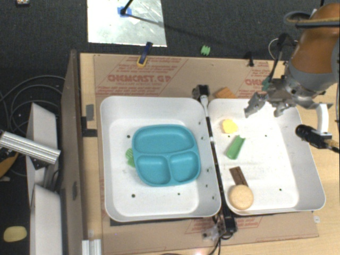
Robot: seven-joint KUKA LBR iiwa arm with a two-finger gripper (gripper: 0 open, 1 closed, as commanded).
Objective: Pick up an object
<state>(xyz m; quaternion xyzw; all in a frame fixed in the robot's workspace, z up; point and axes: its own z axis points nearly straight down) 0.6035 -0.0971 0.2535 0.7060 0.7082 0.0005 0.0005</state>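
The right bin (297,190) holds a small yellow piece (229,126), a green block (234,147), a brown bar (237,175) and a round tan biscuit (240,196), all along its left side. My gripper (265,109) hangs over the bin's far edge, up and to the right of the yellow piece. Its two fingers are spread open with nothing between them. The grey and orange arm reaches in from the upper right.
A blue divided plate (166,154) lies in the left bin (117,116), with a bit of green (129,155) showing at its left edge. An orange piece (224,93) lies on the board just behind the bins. A black fitting (313,136) sticks in at the right.
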